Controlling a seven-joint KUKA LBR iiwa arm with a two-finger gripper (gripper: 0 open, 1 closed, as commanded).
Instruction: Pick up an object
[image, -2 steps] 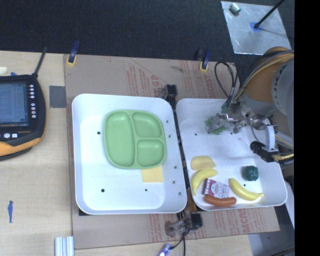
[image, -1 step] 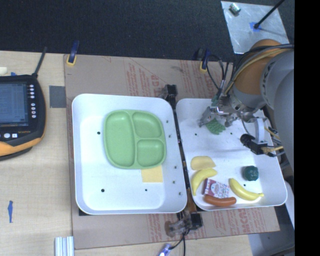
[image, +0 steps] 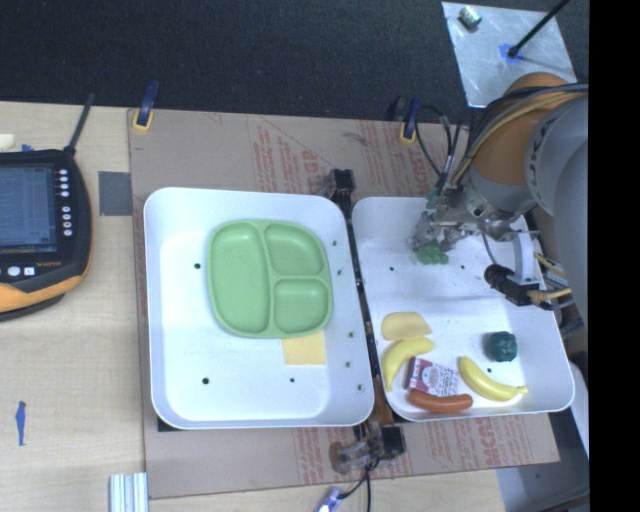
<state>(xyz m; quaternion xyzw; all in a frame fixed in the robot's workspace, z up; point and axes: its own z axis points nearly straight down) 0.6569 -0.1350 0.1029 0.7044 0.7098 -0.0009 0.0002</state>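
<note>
The gripper is low over the far part of the right bin, its fingers pointing down at a small green object that lies at their tips. I cannot tell how the gripper is set, nor whether the green object is gripped or just lies under it. The grey arm with its orange band comes in from the right, with cables looping above the wrist.

Nearer in the same bin lie a dark green ball, a yellow chip, two bananas, a red packet between them and a sausage by the near rim.

The left bin holds a green divided plate, with a yellow square just beside its near edge.

A pendant sits on the bench at far left.
</note>
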